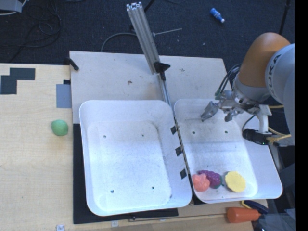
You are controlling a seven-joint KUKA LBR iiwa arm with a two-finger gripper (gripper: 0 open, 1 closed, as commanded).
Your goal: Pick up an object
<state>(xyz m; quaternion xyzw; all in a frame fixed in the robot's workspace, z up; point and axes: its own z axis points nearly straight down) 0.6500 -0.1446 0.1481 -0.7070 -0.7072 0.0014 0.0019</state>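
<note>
My gripper (219, 115) hangs over the far part of the right bin (216, 143), its two fingers spread apart with nothing between them. At the bin's near end lie three small objects in a row: a pink-orange lump (200, 182), a purple bunch of grapes (212, 178) and a yellow round piece (235, 181). They are well below the gripper in the view, apart from it.
The left bin (127, 153) sits beside the right one, with black clips along the shared edge. A green ball (59, 127) rests on the wooden bench at left. An orange object (242, 214) lies outside the right bin's near rim. A metal rail (147, 37) slants behind the bins.
</note>
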